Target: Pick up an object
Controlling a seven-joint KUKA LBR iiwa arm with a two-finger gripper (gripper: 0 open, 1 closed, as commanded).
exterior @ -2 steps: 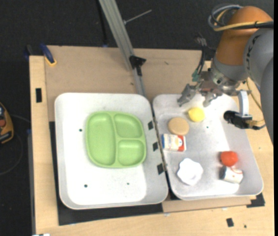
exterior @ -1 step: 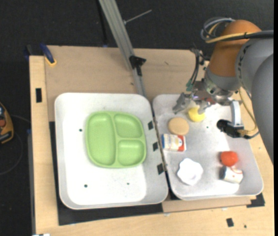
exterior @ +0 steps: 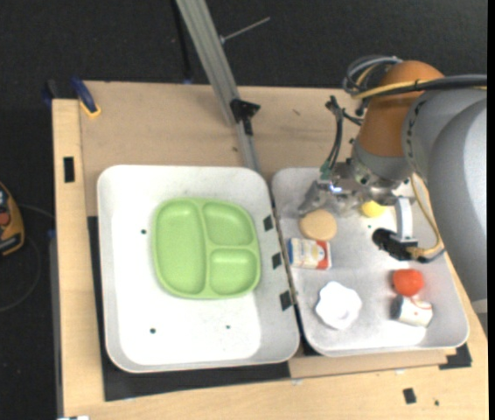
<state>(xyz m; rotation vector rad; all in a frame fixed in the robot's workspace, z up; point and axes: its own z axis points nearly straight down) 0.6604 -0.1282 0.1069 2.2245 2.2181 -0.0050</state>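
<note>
While the grey arm reaches in from the view's right, its gripper hangs low over the far left corner of the right-hand bin. From this angle I cannot tell whether the jaws are apart or together.

The loose things all lie in that bin. A tan round disc sits just beside the gripper, close to the bin's left edge. A small red, white and blue carton lies just nearer along the same edge. A white crumpled wad rests close to the near edge. A small yellow piece lies toward the far edge. A red ball sits by the right edge, with a white block just beside it at the near right corner.

The left-hand bin carries a green three-compartment plate at its middle. Both bins rest side by side on the pale wooden worktop.
</note>
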